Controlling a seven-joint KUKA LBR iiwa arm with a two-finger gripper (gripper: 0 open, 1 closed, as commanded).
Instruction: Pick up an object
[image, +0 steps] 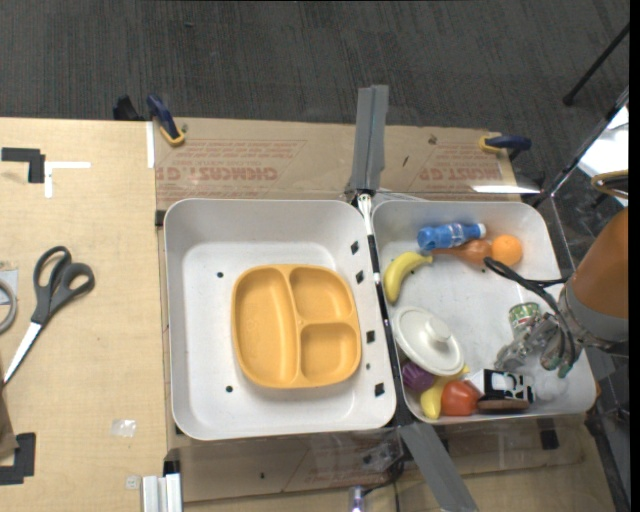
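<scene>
Camera view: smooth round white lid (430, 338) beside curved banana (402, 271)

cam: one, fixed overhead | looking down at a slant on both white bins (180, 330) | standing back far enough to be taking in bench (80, 400) and floor beyond | arm (610, 280) entering from right

Orange band (612, 275), grey wrist; metallic hand (540, 345), black cable
</scene>
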